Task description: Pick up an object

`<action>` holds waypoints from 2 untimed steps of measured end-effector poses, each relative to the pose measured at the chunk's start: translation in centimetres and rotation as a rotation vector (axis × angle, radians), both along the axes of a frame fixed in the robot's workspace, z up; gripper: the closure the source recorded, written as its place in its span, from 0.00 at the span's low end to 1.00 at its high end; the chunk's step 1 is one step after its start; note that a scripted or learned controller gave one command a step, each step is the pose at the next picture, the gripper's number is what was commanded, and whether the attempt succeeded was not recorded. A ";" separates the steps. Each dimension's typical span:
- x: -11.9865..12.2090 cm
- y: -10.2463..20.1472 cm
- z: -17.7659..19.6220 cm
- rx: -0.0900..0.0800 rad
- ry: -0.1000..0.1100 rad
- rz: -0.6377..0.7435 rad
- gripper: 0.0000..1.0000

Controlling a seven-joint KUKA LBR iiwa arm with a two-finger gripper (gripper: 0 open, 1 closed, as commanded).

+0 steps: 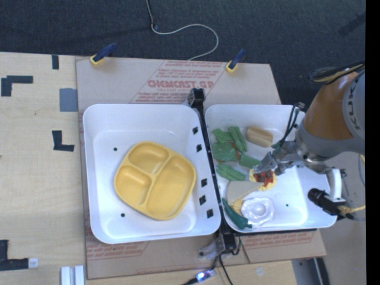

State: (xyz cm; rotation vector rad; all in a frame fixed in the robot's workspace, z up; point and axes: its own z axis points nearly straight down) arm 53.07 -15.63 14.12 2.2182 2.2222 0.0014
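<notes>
Camera view: grey arm with orange band reaches in from right, tool low inside right white bin, down at small red-and-yellow object. Cannot tell tool's state; grasp unconfirmed. Same bin holds green leafy plastic pieces, tan bread-roll-shaped item, clear round plastic lid. Left white bin holds yellow compartment plate. Both bins sit on desk. Judgement: reach done, tool at target; secure grip and lift not yet done, nothing visibly raised.
</notes>
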 end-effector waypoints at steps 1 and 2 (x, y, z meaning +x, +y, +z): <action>0.0 0.6 6.1 -0.001 -0.002 0.001 1.00; 0.1 0.7 8.4 0.001 0.001 0.000 1.00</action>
